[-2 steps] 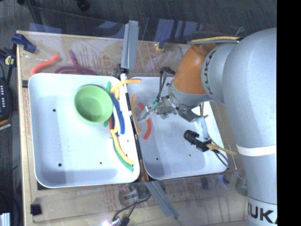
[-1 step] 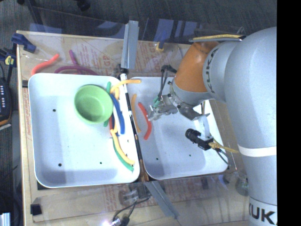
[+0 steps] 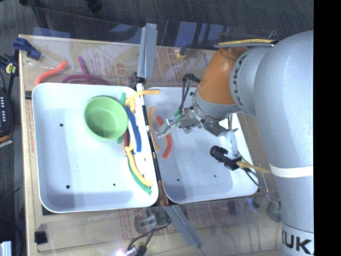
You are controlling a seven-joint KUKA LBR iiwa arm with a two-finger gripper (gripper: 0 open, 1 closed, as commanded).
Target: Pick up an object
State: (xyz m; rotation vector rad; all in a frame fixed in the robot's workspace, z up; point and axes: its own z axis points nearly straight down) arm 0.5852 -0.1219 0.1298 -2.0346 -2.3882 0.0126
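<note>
— Fingers of the gripper [image 3: 169, 124]?
— Thin metal prongs over the right bin [image 3: 213, 191]; whether they clasp anything, I cannot tell. Curved red strips [image 3: 167, 146] lie just beside them.
— Further out?
— A smooth green bowl [image 3: 106, 117] in the left bin [image 3: 58, 159], with bent yellow, blue and green strips [image 3: 136, 159] along its right wall.

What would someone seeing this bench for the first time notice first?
Probably the big grey arm with its orange band, reaching in from the right over the right bin. Next, the green bowl in the left bin, with colourful strips piled along that bin's right wall.
</note>
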